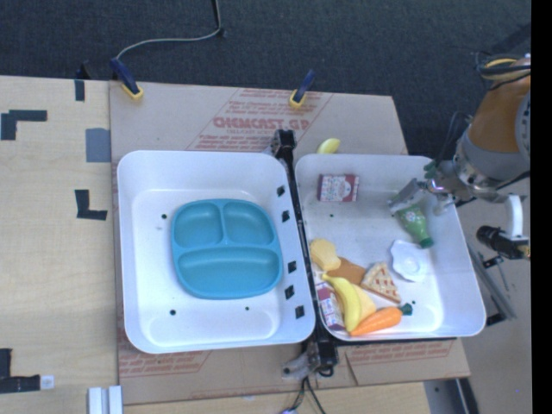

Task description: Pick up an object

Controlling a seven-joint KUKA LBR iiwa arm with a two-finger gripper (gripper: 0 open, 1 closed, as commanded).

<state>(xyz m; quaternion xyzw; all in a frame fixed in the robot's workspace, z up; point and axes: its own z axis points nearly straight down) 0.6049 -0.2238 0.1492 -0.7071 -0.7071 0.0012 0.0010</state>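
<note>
A dark carpet floor [345,24] lies behind a pale wooden bench [43,257] topped with cardboard [233,119].

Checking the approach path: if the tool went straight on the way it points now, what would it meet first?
Probably the green plastic bottle-shaped toy lying in the right white bin; the tool sits just above it, pointing down-left. Depth is unclear.

The arm [498,123] comes in from the right edge, its orange band uppermost above a grey wrist that bends down and to the left. The gripper [412,198] sits low at the end of the wrist, angled leftward. A grey-white link and a black fitting show lower on the right side.
</note>
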